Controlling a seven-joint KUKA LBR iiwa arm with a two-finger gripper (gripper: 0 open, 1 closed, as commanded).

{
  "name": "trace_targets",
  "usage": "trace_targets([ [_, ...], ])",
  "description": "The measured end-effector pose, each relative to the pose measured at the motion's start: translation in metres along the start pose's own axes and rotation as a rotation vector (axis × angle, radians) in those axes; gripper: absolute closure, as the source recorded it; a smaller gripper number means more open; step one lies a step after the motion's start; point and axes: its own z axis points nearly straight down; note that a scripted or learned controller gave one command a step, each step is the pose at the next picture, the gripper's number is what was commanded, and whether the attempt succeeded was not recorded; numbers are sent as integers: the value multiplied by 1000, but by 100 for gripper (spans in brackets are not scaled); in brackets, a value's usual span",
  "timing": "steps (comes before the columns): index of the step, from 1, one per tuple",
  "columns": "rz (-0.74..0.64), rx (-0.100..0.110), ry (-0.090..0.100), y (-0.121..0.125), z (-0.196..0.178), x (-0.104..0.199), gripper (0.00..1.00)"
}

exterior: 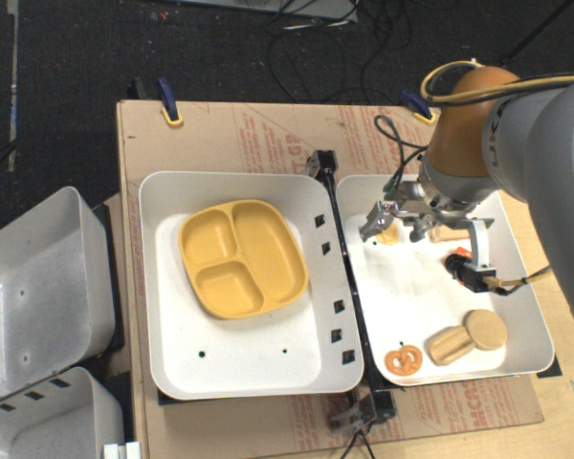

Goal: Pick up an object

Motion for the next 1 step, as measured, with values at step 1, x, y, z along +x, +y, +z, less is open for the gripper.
trace_targets([
  [1,0,-2,0,0,25,1,0],
])
